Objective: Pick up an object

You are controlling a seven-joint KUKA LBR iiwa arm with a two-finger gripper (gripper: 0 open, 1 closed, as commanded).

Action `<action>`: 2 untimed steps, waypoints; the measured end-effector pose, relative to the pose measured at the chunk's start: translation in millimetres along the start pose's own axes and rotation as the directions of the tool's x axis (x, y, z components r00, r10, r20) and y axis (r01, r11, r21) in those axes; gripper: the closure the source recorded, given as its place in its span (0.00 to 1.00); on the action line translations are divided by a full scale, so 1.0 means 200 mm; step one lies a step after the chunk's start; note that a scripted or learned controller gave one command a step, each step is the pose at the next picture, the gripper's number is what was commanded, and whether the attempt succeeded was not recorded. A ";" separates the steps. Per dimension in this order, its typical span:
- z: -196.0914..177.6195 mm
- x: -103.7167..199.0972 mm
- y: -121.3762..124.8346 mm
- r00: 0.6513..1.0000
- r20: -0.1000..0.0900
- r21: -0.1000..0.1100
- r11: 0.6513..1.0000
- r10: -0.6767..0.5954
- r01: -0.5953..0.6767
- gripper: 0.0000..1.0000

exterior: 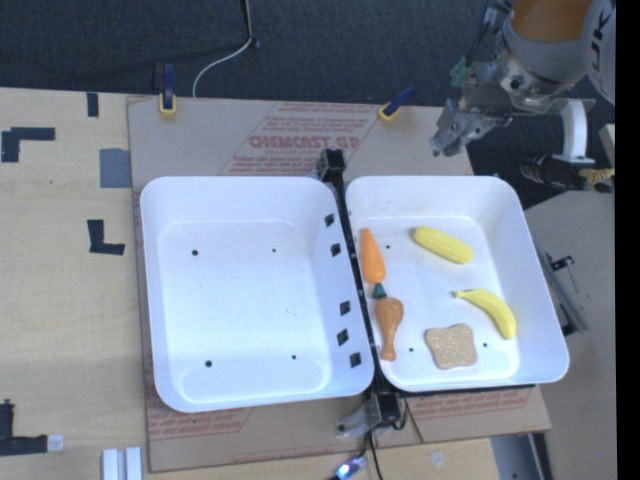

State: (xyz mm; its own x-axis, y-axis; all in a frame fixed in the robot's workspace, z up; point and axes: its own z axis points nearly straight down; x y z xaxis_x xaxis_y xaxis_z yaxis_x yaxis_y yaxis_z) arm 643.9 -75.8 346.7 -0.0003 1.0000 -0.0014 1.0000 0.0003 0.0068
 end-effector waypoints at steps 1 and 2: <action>0.36 0.25 -0.44 1.000 -0.004 0.020 1.000 -0.003 0.003 1.00; 0.03 0.65 -0.21 1.000 -0.004 0.000 1.000 -0.010 0.010 1.00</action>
